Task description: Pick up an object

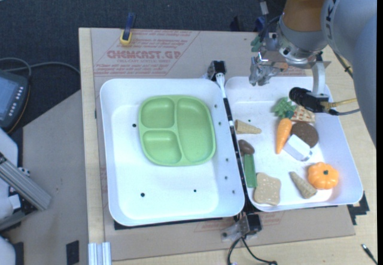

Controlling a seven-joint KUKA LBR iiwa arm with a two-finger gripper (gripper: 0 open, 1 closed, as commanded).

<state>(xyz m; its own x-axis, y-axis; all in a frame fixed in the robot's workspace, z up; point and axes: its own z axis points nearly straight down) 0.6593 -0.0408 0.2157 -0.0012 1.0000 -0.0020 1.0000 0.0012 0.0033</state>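
Nearest me in the right bin point(342, 145) I count one bread slice point(267, 188), one cone point(303, 184), one pumpkin point(323, 175); beyond, one green stick point(249, 170), one brown lump point(246, 148) too small to name, one brown-and-white block point(301, 140), one carrot point(282, 133), one wedge point(246, 128); the left bin point(119, 156) holds one green plate point(177, 130); farthest, the gripper point(261, 80) hangs over the right bin's far edge; apart or together, I cannot tell.
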